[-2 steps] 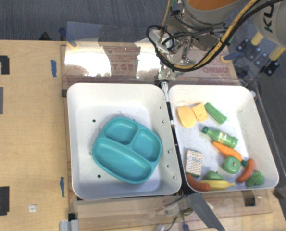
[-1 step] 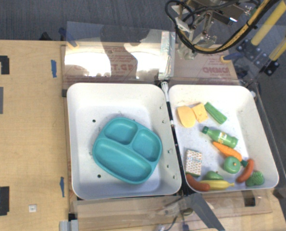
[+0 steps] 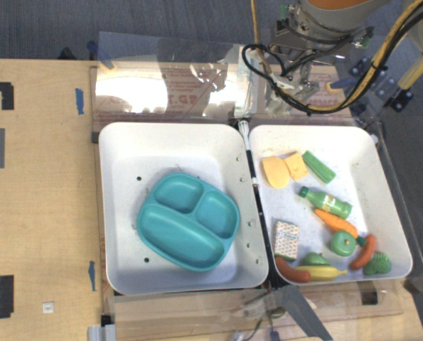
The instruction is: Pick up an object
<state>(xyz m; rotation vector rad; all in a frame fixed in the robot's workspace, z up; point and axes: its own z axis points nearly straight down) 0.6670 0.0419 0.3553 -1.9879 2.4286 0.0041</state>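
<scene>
Toy food crowds the right bin [image 3: 392,212], below the gripper [image 3: 296,84]: cheese slices [image 3: 284,170], green bottle [image 3: 326,203], carrot [image 3: 335,223], banana [image 3: 323,271] along the near rim. Gripper hangs beyond the far rim among cables; finger state: cannot tell. Left bin [image 3: 119,155], down-left, holds a teal divided tray [image 3: 188,221] with open floor around it.

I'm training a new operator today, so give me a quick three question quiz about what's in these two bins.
1. True or false: the teal divided plate lies in the left bin.
2. Which lies nearer the far rim of the right bin: (a) the green bottle, (b) the broccoli?
3. What colour is the carrot?

Key: 1 true; 2 a; 3 orange.
</scene>
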